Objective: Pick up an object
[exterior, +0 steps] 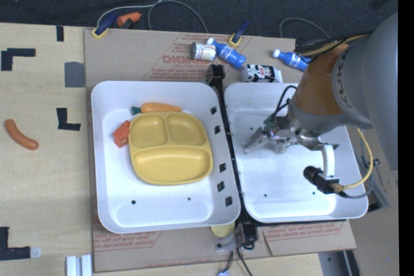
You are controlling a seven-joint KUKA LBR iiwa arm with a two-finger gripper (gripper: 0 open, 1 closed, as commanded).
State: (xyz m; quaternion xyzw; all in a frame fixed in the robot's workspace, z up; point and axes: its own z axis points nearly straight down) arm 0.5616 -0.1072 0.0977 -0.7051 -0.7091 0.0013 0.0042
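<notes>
Yellow plate (171, 147), divided into three wells, lies flat in the left bin (103, 158) and is the largest candidate for the pick. A carrot (160, 108) lies against the plate's far edge. A red piece (122, 133) sits at the plate's left edge, partly tucked under it. All three are in one cluster.

The end effector (268, 138) is well to the right of the plate, low over the floor of the right bin (284, 194), past the wall between the bins. Whether it is released or clenched cannot be told at this angle; nothing is seen in its grasp. The arm (336, 84) comes in from further right of the plate.

On the counter (39, 87), well left of the plate, lies a sausage (21, 134). Beyond the plate's far right, outside the bins, are a blue bottle (231, 55) and a small black-and-white box (262, 74).

Assessment: the pick is not yet made.

Risks noted:
- A close at the present position would likely catch nothing, since no object is seen under the tool.
- The plate is broad and shallow; a two-finger grasp could slip off its rim.
- The carrot and red piece touch the plate, so a descent on either could strike the plate and scatter the cluster.
- Crossing to the plate low could hit the bin wall.
</notes>
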